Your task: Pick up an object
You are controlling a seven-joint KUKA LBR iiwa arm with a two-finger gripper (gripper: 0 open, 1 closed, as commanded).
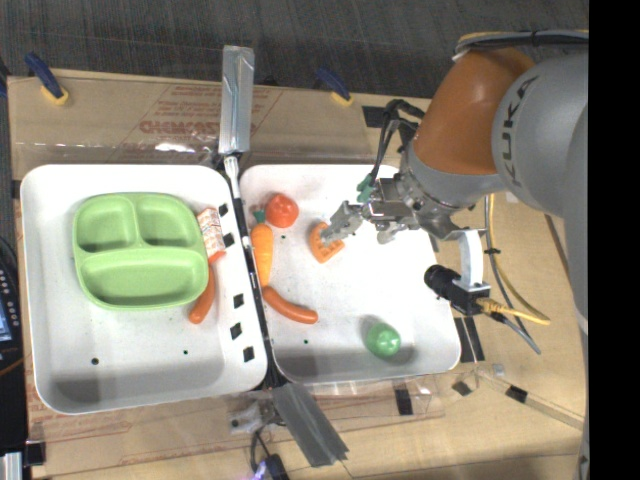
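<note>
Two shallow white bins are sitting side by side on a bench covered with brown cardboard, over a dark floor. Inside the right bin (430, 298), near its middle toward the far wall, a small orange block (325, 244) is lying on the white floor. The gripper (345, 221) is hanging just over the block's right upper edge, its fingertips touching or nearly touching the block; whether the fingers are apart or closed, and whether the block is between them, cannot be told from this angle. The grey arm (520, 98) with its orange band is reaching in from the right.

Left of the block, a red tomato (282, 209) is resting near the far wall, and a carrot (263, 251) is lying just below it along the bin's left wall. A sausage (289, 308) is lying below the carrot, tilted. A green ball (382, 341) is sitting near the front wall, well apart from the others.

The left bin (60, 358) is holding a green divided tray (140, 249). A second sausage (203, 300) is leaning against the tray's right lower corner, and a small striped packet (211, 231) is lying beside the tray's right edge.
</note>
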